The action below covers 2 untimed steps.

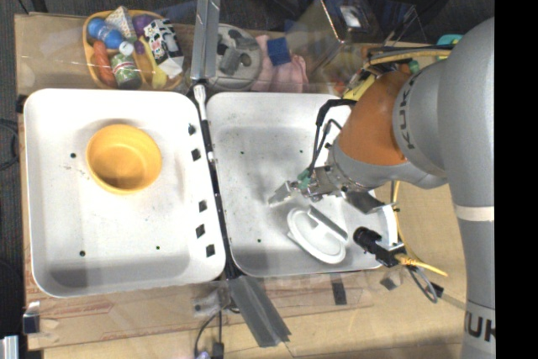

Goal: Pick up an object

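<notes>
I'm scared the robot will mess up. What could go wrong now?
1. The grey two-finger gripper hangs just above the smooth white oval dish in the right-hand white bin. A shallow, slippery rim like that may slide away from the fingers instead of being caught.
2. The dish lies close to the bin's near wall, so a push could jam it into the corner.
3. The yellow plastic bowl sits alone in the left-hand white bin, far from the gripper.
</notes>
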Motion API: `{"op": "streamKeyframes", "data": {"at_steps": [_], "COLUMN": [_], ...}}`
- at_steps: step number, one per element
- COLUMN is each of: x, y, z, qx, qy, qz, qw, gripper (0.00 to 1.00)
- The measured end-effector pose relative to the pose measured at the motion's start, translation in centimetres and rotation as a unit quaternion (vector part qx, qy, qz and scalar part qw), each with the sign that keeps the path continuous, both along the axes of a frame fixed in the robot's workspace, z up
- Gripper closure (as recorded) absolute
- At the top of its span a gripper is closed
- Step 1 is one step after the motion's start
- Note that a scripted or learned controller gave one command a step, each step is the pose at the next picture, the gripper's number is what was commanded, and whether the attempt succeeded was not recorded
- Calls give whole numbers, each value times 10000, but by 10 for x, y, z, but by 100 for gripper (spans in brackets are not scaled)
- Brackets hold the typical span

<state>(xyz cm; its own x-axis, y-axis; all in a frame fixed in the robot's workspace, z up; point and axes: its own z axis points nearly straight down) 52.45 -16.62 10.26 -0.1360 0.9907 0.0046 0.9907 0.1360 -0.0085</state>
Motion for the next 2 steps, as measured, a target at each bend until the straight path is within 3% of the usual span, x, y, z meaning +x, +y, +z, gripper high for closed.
{"op": "streamKeyframes", "data": {"at_steps": [1, 2], "x": [-9, 28], "y": [33, 35], "z": [-15, 38], "qx": [5, -12], "qy": [-6, 2], "qz": [567, -374], "qw": [9984, 9993], "gripper": [0, 0]}}
